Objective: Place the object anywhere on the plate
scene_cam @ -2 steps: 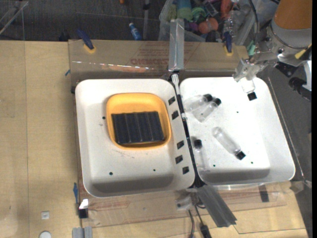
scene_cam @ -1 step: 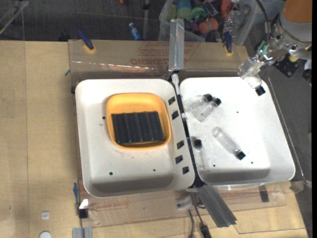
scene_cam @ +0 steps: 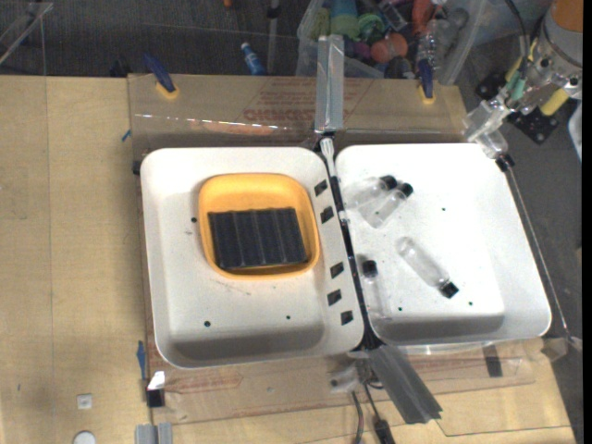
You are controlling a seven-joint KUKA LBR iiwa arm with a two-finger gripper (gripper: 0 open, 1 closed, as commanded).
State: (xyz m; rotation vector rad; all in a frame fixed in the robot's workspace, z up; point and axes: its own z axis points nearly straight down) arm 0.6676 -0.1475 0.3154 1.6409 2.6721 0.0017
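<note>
Wooden bench (scene_cam: pixel 65 248) carrying two bins; plate (scene_cam: pixel 257 222) sitting in left bin awaiting drop, clear vials (scene_cam: pixel 425 266) lying loose in right bin, gripper (scene_cam: pixel 486 123) hanging up by the far right corner, fingers unreadable

Your arm (scene_cam: pixel 566 12) sits at the top right corner of the view, raised and drawn back beyond the far right corner of the bench. You can see its orange band at the frame's upper edge, with the pale wrist just below it. The gripper (scene_cam: pixel 487 123) hangs down and to the left of that wrist, a pale blurred shape.
</note>
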